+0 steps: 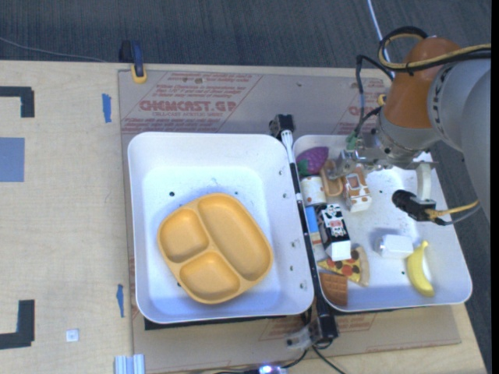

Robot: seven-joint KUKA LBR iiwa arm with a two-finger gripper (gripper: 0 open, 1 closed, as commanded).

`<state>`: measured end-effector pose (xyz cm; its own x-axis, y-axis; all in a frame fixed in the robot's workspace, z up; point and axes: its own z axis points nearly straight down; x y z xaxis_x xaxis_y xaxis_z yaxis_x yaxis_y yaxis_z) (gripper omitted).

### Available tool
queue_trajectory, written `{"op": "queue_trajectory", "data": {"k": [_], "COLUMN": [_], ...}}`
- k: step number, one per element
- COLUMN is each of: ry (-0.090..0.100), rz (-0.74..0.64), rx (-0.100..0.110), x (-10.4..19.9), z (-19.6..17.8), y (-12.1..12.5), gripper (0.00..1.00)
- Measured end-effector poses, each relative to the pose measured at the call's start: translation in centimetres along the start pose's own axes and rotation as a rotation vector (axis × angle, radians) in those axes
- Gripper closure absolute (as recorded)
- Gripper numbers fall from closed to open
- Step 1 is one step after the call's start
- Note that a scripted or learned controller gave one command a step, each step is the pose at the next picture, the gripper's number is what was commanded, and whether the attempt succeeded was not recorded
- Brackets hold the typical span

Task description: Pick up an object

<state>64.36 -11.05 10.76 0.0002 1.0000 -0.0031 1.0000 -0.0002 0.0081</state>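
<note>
Pincer (352, 156) hovering low over far left corner of right bin (448, 283), just beside purple object (313, 159); whether open or gripping, cannot tell. Nothing visibly lifting yet. Banana (419, 269) lying at bin's near right. Pick seemingly not done.

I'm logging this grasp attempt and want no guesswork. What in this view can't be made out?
- Gripper: whether it holds anything; wrist hardware and clutter hide its tips.
- Right bin: its far right corner, covered by the arm.
- Small boxes by the divider: print too small to read.
</note>
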Motion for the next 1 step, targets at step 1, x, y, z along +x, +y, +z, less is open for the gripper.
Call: {"op": "queue_trajectory", "data": {"k": [1], "ry": [0.003], "rz": [-0.002], "rx": [0.003], "x": [6.08], "z": [-10.49], "y": [0.93], "gripper": [1.00]}}
